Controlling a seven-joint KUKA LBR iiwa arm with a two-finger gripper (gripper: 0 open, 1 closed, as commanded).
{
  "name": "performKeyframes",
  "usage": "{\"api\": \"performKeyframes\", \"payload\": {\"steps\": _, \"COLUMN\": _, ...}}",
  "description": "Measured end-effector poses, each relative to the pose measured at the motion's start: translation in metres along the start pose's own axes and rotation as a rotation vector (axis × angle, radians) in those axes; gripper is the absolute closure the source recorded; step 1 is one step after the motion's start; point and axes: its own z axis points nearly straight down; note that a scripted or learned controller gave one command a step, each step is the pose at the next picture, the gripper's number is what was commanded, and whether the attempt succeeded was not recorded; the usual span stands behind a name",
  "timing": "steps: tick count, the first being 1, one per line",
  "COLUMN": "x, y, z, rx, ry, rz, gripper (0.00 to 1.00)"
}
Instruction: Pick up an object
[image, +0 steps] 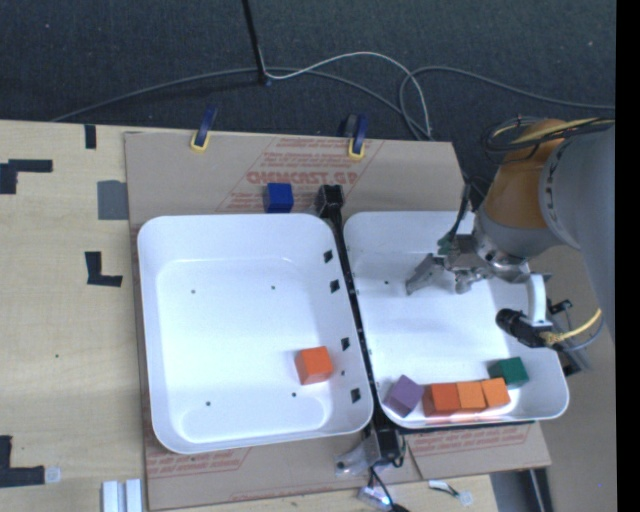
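The hand (425, 277) hangs over the upper middle of the right bin (400, 232), its grey fingers pointing toward 9 o'clock, spread apart and released, with nothing between them. By that showing the pick has not yet been made: no object is off the bin floor.

The candidates lie well away from the hand. Along the right bin's 6 o'clock rim sits a row: a purple block (403, 395), then two orange blocks (441, 399) and (470, 396) touching each other, a lighter orange block (495, 393) beside them, and a green block (511, 372) just up toward 1 o'clock from that one. In the left bin (170, 245) a lone orange cube (314, 364) rests near the 5 o'clock corner (well apart from everything else, so likely the easier grasp). A blue block (278, 196) sits on the cardboard of the worktop, at 12 o'clock from the left bin.

What remains, as I judge it, is everything: choosing a block, descending, closing and lifting.
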Motion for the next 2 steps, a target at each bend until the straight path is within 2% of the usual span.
{"api": "performKeyframes", "payload": {"steps": 1, "x": 0.0, "y": 0.0, "z": 0.016, "rx": -0.005, "ry": -0.001, "rz": -0.001, "gripper": 0.0}}
{"api": "performKeyframes", "payload": {"steps": 2, "x": 0.0, "y": 0.0, "z": 0.004, "rx": -0.007, "ry": -0.002, "rz": -0.001, "gripper": 1.0}}
